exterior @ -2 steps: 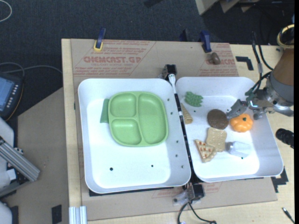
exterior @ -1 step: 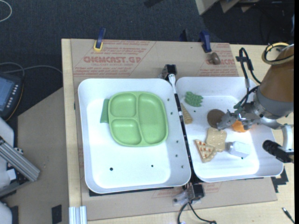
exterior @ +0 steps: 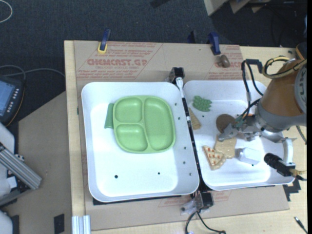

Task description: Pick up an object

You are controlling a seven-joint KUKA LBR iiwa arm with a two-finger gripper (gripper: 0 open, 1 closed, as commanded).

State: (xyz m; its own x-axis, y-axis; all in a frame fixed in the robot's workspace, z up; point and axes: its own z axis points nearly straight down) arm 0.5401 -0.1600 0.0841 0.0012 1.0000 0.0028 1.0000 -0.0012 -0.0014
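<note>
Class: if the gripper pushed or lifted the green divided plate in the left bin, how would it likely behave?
The green divided plate looks like moulded plastic, so probably stiff and light. It lies flat and wide in the left bin, so it should slide, not tip or roll. Its low, smooth rim may be hard to pinch.

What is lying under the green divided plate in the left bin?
A darker green flat piece sticks out from under the green divided plate at its left edge; the plate covers the rest.

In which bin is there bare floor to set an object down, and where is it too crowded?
Left bin: bare floor in front of the green divided plate, also along its left wall. Right bin: crowded around the claw with the pizza slice toy, brown disc and green leafy toy.
</note>
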